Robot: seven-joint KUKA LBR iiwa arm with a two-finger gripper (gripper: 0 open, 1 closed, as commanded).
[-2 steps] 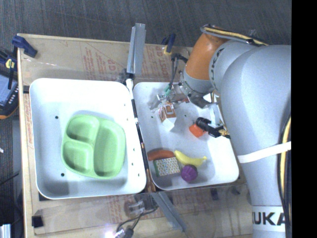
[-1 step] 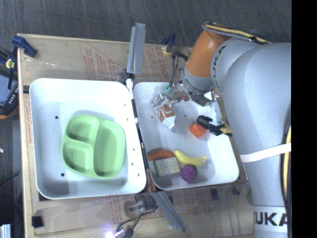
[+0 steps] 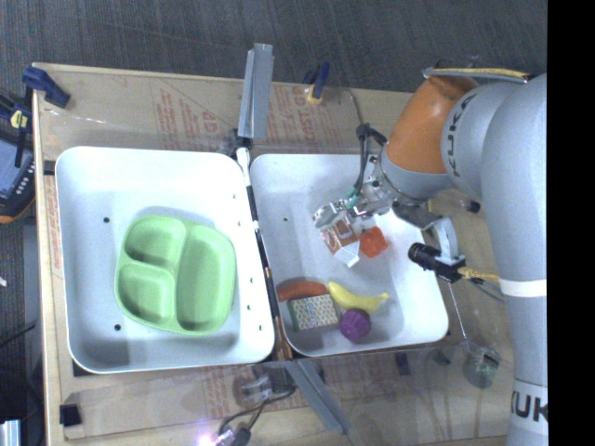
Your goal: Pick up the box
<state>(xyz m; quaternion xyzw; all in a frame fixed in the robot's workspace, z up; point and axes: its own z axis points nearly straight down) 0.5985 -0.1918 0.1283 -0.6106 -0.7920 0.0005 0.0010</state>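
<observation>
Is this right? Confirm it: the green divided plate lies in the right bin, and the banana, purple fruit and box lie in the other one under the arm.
Not quite. The camera view shows the green divided plate in the left bin. The banana, purple fruit and box lie in the right bin, under the arm.

Robotics lab, plywood bench (image 3: 139,110) with clamps (image 3: 45,84), grey carpet (image 3: 139,17)

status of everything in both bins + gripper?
gripper: down in the right bin, at the box; jaws unclear
box: tilted, mid right bin, beside the gripper; grasp unclear
tomato: in the right bin, right of the box
banana: lying flat, front of the right bin
purple fruit: beside the banana
carrot: lying by the left wall of the right bin
sponge: flat, in front of the carrot
green tray: upright in the left bin
</observation>
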